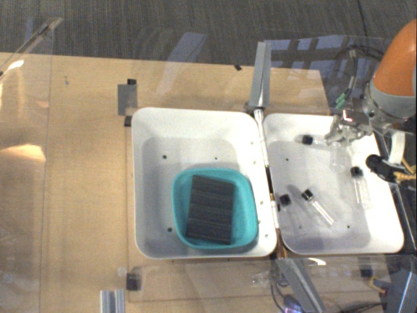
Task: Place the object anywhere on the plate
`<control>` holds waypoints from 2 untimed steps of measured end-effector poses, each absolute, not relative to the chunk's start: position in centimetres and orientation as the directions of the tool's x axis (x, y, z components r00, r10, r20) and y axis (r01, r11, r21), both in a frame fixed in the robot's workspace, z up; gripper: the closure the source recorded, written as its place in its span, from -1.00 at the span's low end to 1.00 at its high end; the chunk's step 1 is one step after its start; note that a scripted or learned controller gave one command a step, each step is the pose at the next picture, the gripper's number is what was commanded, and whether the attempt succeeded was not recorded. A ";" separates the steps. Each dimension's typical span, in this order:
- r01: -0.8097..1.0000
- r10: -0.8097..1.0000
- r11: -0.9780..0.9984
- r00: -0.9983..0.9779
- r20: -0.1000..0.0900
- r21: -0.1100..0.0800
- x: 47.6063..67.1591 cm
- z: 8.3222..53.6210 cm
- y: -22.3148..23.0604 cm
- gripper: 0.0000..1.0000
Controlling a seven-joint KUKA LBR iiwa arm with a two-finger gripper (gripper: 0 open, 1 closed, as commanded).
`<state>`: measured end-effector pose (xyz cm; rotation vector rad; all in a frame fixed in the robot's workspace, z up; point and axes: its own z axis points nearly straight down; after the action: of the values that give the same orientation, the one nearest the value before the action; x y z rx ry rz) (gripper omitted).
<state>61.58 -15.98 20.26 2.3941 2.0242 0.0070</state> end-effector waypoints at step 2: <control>0.999 0.999 -0.043 0.043 0.001 0.005 48.8 19.5 -6.4 1.00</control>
<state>48.83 -6.35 19.53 2.2667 2.1706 0.0062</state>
